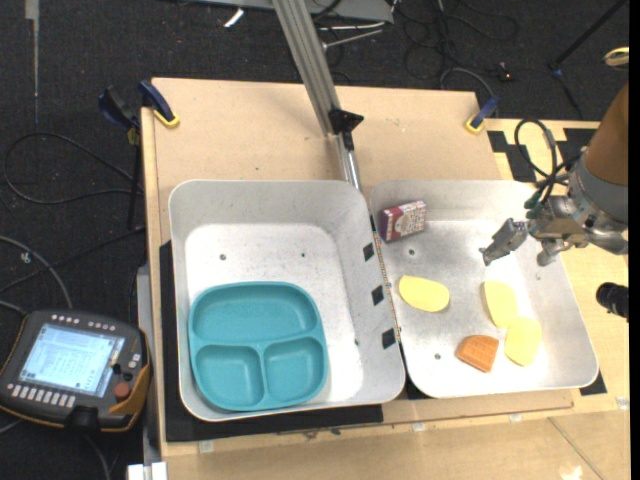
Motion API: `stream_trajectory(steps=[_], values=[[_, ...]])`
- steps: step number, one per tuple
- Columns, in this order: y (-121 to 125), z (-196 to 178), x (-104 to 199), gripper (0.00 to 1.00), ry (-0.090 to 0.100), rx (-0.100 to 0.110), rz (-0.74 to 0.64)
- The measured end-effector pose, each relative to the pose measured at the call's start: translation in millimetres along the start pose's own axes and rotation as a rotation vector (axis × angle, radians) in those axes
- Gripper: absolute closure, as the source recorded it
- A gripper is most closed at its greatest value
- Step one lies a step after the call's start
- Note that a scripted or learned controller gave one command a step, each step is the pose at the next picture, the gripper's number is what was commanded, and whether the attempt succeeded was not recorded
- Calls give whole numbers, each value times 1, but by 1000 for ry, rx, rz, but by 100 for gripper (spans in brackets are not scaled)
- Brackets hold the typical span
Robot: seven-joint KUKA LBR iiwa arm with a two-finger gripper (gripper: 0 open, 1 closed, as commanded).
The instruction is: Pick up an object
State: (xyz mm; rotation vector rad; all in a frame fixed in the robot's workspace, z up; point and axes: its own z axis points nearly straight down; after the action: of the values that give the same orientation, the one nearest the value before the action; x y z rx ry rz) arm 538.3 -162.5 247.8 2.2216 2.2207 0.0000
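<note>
The right bin [450, 258] holds a small maroon carton [403, 220] at its back left, a yellow oval piece [424, 294] near the middle, two pale yellow pieces [499, 302] [522, 341] to the right, and an orange wedge [479, 352] near the front. My gripper [524, 244] hovers over the right bin's back right part, open, its two grey fingers spread with nothing between them. It is above and behind the yellow pieces, to the right of the carton.
A teal divided tray [258, 344] lies in the left bin [200, 218]. A metal pole [312, 53] slants from the back down to the ridge between the bins. A teach pendant [70, 368] sits on the floor at left. Clamps mark the bench's back corners.
</note>
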Motion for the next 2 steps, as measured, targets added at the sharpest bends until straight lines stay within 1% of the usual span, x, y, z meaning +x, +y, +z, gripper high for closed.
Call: stream_trajectory(steps=[1,2], values=[[1,-10,0,100,-1,-2,-2],[1,-20,0,100,-1,-3,-3]])
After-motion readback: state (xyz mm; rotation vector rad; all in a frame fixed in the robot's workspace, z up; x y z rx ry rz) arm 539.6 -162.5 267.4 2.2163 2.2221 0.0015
